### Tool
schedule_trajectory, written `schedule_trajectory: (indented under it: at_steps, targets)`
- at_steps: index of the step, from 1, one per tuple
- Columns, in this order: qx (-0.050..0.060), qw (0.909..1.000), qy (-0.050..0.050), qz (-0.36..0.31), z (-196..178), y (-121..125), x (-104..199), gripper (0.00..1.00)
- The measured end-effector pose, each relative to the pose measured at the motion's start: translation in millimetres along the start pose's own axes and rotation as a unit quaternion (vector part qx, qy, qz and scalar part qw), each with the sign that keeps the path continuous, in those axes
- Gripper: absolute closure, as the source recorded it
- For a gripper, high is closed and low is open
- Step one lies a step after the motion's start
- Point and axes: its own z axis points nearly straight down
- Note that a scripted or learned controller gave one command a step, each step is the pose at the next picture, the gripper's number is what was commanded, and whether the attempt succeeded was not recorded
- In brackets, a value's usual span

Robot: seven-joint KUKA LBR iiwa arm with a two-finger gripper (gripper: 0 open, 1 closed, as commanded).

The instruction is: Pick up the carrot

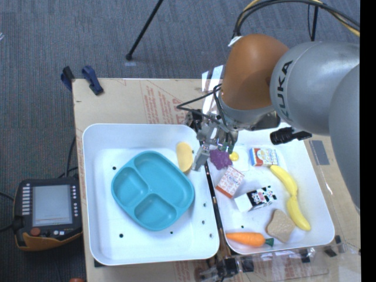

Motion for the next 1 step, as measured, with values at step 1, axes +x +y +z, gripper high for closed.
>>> schedule_trajectory:
  at_steps: [1]
  targets:
    - [0.002, 0.9981, 0.003, 0.062, 72.3, 71.7, 24.5, 0.00]
